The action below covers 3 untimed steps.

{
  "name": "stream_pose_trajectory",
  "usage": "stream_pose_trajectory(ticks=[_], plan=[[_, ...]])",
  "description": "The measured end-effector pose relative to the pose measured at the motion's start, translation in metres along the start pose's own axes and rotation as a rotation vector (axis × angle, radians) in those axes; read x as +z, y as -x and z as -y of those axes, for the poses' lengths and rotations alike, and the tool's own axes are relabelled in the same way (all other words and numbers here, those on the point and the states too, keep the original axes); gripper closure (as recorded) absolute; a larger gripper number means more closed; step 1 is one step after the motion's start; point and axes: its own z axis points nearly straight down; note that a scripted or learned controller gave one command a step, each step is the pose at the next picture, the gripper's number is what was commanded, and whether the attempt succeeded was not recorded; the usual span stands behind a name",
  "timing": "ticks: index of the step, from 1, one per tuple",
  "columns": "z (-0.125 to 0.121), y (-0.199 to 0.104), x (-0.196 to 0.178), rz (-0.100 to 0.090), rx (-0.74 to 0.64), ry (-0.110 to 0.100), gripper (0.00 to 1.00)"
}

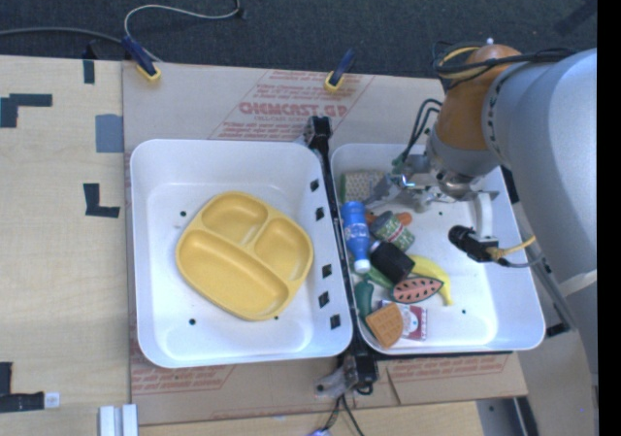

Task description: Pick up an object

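The blue bottle [354,230] lies along the left wall of the right bin [500,313], and I will tell where the other things are from it. The claw [412,186] hangs just to the right of the bottle's top end, low over the pile. I think it is there because that is where the toys are packed close, so a grab has lots to catch. I cannot tell if the claw is open or closed, and I see nothing held in it. The grey arm [543,152] leans in over the far right side of this bin. The thing to pick up could be any toy here. The nearest one is a small red and green thing [393,225], right beside the bottle and just under the claw. Past the bottle's top end is a green checked pad [359,182]. To the right of the bottle's lower end sits a black block [393,259], touching it. Below the block are a watermelon slice [417,288] and a banana [439,277], side by side. Under the bottle's lower end is a brown cracker [385,324]. The toys crowd the bottle's side, and the bin floor far to its right is bare. To the left of the bottle is the other bin [165,182], which holds a yellow plate [245,254] lying flat with its three parts facing up.
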Motion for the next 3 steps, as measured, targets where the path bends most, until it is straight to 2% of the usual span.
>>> stream_pose_trajectory(ticks=[1,2,3], plan=[[0.000,0.001,-0.010,0.002,-0.001,-0.002,1.00],[-0.033,-0.014,-0.032,0.001,0.001,-0.003,1.00],[-0.033,-0.014,-0.031,0.002,0.002,-0.003,0.00]])
